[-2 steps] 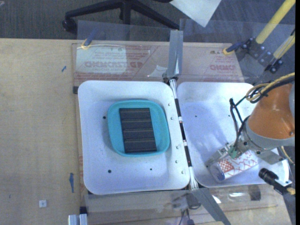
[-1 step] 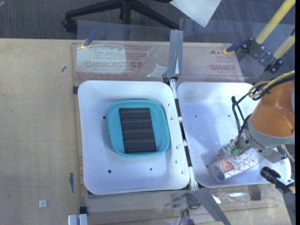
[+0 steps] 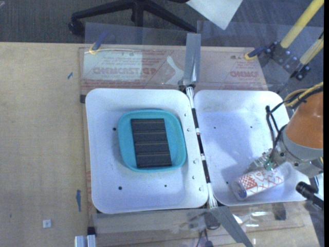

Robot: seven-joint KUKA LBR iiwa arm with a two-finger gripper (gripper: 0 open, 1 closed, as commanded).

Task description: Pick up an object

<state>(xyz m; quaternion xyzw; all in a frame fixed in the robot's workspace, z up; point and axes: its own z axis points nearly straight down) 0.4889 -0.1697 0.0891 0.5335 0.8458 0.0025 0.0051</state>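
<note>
A red-and-white patterned tube (image 3: pixel 258 182) lies on its side near the front right corner of the right bin (image 3: pixel 231 138). In the middle of the left bin (image 3: pixel 103 179) rests a teal square dish (image 3: pixel 176 143) holding a dark ridged block (image 3: pixel 150 142). The arm's orange band (image 3: pixel 308 125) comes in from the right edge. My gripper (image 3: pixel 267 162) hangs low over the right bin, right at the tube's upper edge; whether it touches the tube is unclear.
A black cable (image 3: pixel 272 122) loops from the arm over the right bin's right side. A metal divider (image 3: pixel 198 138) runs between the bins. Yellow bars (image 3: pixel 303 19) and a chair base (image 3: pixel 133 9) stand beyond the bench.
</note>
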